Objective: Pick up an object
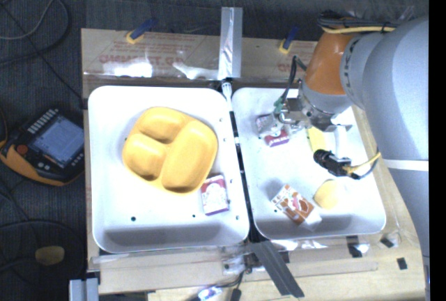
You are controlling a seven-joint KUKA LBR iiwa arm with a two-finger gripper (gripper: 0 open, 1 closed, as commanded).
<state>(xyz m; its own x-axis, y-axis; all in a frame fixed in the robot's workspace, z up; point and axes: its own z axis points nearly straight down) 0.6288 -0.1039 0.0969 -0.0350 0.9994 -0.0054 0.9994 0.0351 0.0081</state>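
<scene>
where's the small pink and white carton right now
In the camera view, the pink and white carton lies in the left bin, near its front right corner, just beside the big yellow object.

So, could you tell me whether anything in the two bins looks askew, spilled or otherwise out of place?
Nothing looks spilled or damaged. The small packet in the right bin lies at a slant, and the pink-and-white carton in the left bin sits against the big yellow object. This looks like ordinary loose clutter.
</scene>
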